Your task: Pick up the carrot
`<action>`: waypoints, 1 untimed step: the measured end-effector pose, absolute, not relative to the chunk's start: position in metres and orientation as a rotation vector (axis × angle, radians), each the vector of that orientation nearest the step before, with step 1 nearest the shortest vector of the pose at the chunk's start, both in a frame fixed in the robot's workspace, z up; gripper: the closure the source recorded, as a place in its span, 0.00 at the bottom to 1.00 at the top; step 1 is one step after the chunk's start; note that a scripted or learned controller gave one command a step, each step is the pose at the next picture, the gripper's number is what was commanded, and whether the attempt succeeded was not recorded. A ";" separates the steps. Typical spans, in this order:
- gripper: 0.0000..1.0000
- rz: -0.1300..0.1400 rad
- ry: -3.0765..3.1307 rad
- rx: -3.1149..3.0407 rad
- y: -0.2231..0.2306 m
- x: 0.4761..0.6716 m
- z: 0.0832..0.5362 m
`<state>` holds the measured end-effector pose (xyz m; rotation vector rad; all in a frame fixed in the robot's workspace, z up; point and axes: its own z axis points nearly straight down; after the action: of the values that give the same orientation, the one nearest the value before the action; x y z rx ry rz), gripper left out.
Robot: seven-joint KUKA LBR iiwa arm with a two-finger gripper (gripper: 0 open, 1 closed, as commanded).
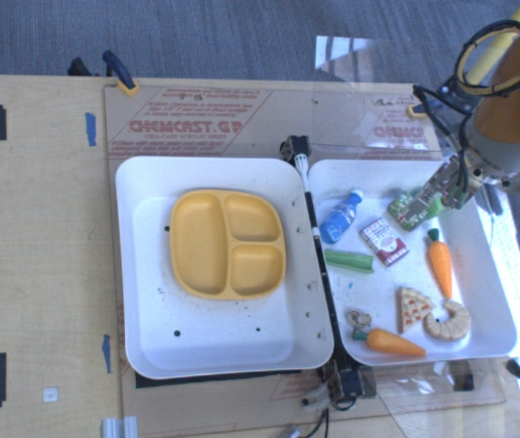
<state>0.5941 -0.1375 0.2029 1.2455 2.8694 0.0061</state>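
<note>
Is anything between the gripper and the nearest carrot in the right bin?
Nothing visible. The gripper sits at the right bin's upper part, and the upright carrot lies just below it on bare bin floor.

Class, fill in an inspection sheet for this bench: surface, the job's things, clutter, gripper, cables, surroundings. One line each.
Surface: two white bins side by side, left bin and right bin, on a cardboard sheet.
Job's things: two carrots in the right bin, upright carrot near its right side, lying carrot at the front.
Clutter: yellow divided plate in the left bin; blue bottle, green stick, red packet, pizza slice, ring pastry.
Gripper: gripper over the right bin's back; finger state unclear.
Cables: black cables looped on the arm.
Surroundings: grey carpet.
</note>
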 end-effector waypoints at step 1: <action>0.00 0.001 2.874 1.253 -0.139 0.592 0.200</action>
<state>0.5918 -0.1394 0.1995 1.2529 2.8738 0.0007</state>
